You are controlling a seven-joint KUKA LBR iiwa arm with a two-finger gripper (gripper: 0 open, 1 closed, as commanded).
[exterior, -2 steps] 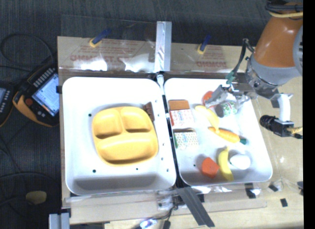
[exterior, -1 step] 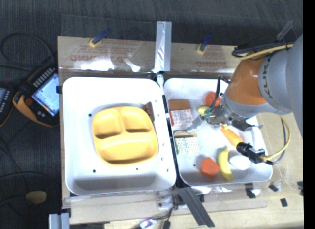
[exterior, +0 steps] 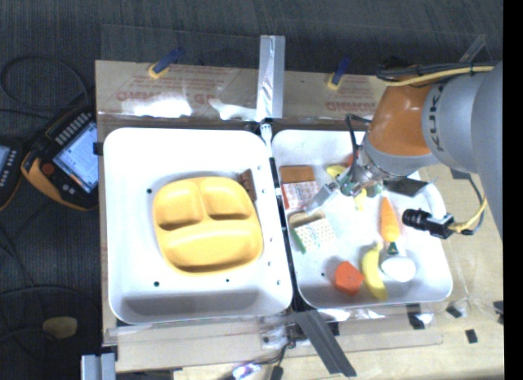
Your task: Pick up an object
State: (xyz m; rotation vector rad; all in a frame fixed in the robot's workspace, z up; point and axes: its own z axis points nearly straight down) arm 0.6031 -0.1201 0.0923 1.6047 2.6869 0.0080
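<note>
The gripper (exterior: 353, 181), fingers too blurred to tell apart, hangs at the right bin's (exterior: 437, 280) twelve o'clock among half-hidden small packets (exterior: 297, 176), with bare floor toward six before the carrot (exterior: 389, 220), banana (exterior: 373, 272) and red block (exterior: 348, 277).

Hand (exterior: 356, 182) hovers over the right bin (exterior: 437, 282).

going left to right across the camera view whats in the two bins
yellow divided tray in the left bin → brown packet → patterned card → red-orange block → banana → carrot, all in the right bin
</note>
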